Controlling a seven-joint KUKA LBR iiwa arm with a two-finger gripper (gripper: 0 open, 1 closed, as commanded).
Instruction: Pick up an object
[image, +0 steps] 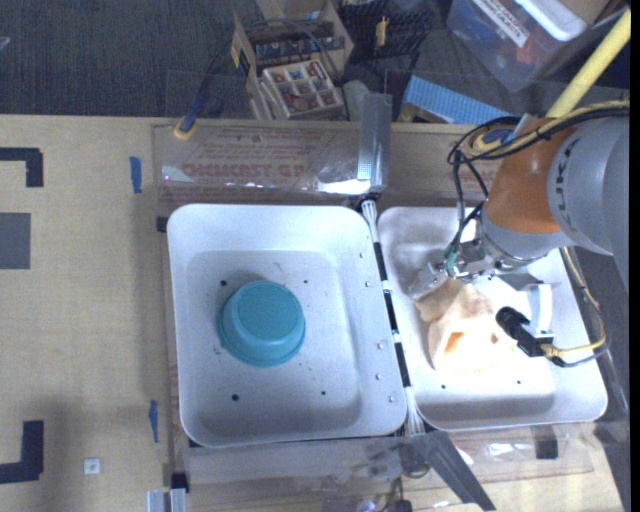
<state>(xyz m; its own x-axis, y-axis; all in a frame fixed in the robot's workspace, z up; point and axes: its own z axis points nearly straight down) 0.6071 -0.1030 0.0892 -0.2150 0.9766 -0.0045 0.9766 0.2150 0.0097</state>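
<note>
- 2 white bins side by side on the bench (80, 330), left bin (190, 240) and right bin (575, 400), rims touching down the middle.
- Left bin: 1 blue bowl (262, 322) sitting upside down, a bit left of center, nothing else near it.
- Right bin: 1 pale crumpled cloth (465, 335) w/ an orange patch on it, lying roughly mid-bin.
- Arm (595, 190) comes in from the right over the far side of the right bin, orange band (525, 195) just above the wrist.
- Gripper (447, 268) is down low inside the right bin, right at the far left corner of the cloth.
- Can't tell if the gripper is spread or pinched, too small and blurry, so idk whether it actually has the cloth.
- Bowl is well apart from the gripper, over in the other bin.
</note>
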